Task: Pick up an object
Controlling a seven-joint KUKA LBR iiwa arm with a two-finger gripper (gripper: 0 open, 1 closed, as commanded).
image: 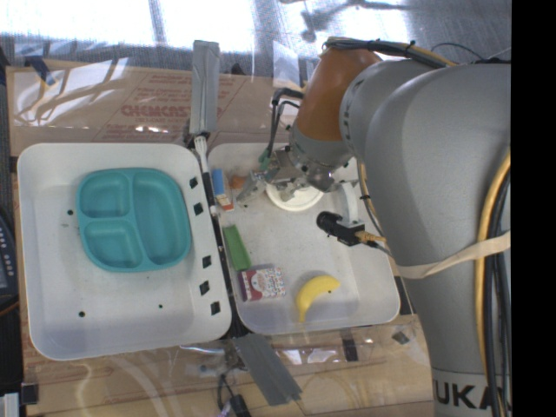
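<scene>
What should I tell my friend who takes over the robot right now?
Claw: low over the far end of the right bin, next to a white round thing.
Also in that bin: banana, green block, red-and-white packet, small blue-and-orange thing.
Left bin: teal plate.
Done: nothing seen lifted.
Left: grab one thing and lift it.
</scene>
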